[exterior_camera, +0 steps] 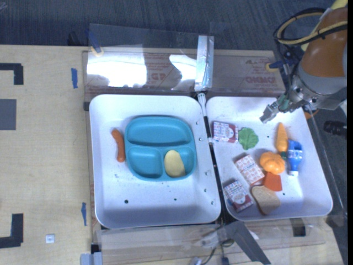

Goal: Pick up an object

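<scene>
While gripper (271, 113) hovers over right bin (320, 203), fingers' state unclear, nothing held; carrot (282, 137) just beside, unpicked; grasp pending.

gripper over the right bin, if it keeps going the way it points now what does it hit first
The gripper points down and left from the right bin's far corner. It would probably first meet bare floor short of the green leafy item, though depth is unclear.

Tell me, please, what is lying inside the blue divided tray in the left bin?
A yellow, potato-like object lies in the lower right compartment of the blue tray; the other compartments look bare. Whatever lies beneath the tray is covered.
</scene>
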Robot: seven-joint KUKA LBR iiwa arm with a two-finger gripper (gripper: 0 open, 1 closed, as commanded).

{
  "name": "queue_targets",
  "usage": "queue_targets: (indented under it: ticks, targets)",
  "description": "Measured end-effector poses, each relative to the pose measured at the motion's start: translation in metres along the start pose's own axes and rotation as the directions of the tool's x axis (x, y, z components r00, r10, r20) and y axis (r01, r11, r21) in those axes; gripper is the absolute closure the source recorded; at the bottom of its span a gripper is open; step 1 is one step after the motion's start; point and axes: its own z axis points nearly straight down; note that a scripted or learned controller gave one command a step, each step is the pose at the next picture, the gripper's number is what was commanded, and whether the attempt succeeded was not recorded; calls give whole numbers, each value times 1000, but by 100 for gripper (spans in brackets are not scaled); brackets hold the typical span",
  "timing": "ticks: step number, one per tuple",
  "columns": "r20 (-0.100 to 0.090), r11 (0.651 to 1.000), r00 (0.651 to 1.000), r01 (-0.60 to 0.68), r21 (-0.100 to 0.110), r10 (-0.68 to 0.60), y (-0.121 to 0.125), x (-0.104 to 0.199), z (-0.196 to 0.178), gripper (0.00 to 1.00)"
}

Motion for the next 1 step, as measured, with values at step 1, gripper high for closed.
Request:
queue_targets:
  ticks: [1]
  targets:
    - [-6,1000,1000,-3,10,3,-3,0,6,0]
